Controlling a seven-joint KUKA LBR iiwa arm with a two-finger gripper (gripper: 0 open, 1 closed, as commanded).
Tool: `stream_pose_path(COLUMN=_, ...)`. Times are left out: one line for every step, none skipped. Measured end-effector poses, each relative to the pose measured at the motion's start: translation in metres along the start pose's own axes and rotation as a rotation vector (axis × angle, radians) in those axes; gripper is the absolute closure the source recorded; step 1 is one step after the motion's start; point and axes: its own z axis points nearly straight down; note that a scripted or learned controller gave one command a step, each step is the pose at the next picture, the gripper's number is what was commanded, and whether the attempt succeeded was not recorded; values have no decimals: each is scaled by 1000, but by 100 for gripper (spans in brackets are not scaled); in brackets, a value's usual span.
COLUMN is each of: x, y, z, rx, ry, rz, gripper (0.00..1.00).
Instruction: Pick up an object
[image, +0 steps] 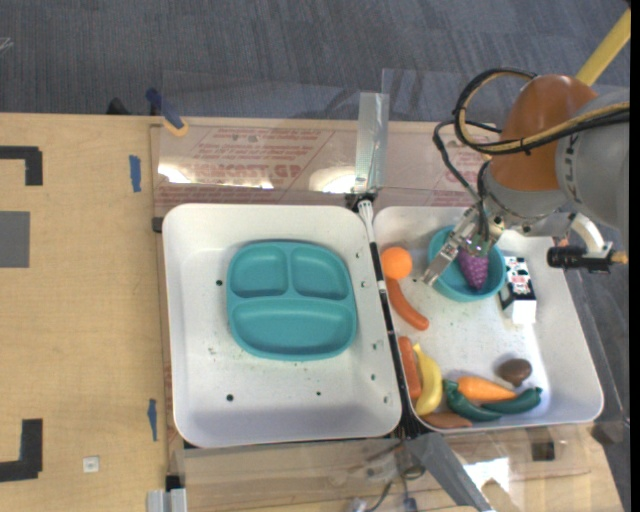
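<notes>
Here the gripper (456, 250) hangs low over the right bin (560, 370), its two fingers (441, 266) standing apart and angled down toward the near rim of a small teal bowl (452, 282). That bowl serves as the landmark: a purple bunch of grapes (476, 268) sits inside it, just beside the fingertips, and I judge this to be the object the arm is going for, since the open fingers are lined up at the bowl's left side and nothing lies between them yet. Whether a fingertip already touches the grapes or the bowl's rim I cannot tell. Left of the bowl, close to the divider between the bins, rests an orange ball (397, 262), with a long orange-red piece (408, 306) trailing below it. Below the bowl, well apart from it along the bin's near edge, a yellow banana (428, 380), a carrot (485, 388), a green vegetable (520, 402) and a brown round thing (515, 371) lie heaped together, probably because loose items slide to the low corner. Right of the bowl a small white block (520, 290) with dark markings sits near the bin wall. Far left of the bowl, in the left bin (190, 330), a teal divided plate (292, 298) lies flat and bare. The bowl's raised rim may hinder a clean closure, so the grasp looks chancy, and the pick is not yet made.
</notes>
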Motion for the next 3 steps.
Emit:
stream_pose_path(x=35, y=-18, z=17, rx=-8, ry=-12, rz=15, gripper=0)
stream_pose_path(x=34, y=-18, z=3, rx=-8, ry=-12, rz=15, gripper=100)
stream_pose_path(x=34, y=-17, z=5, rx=-10, ry=-14, rz=14, gripper=0)
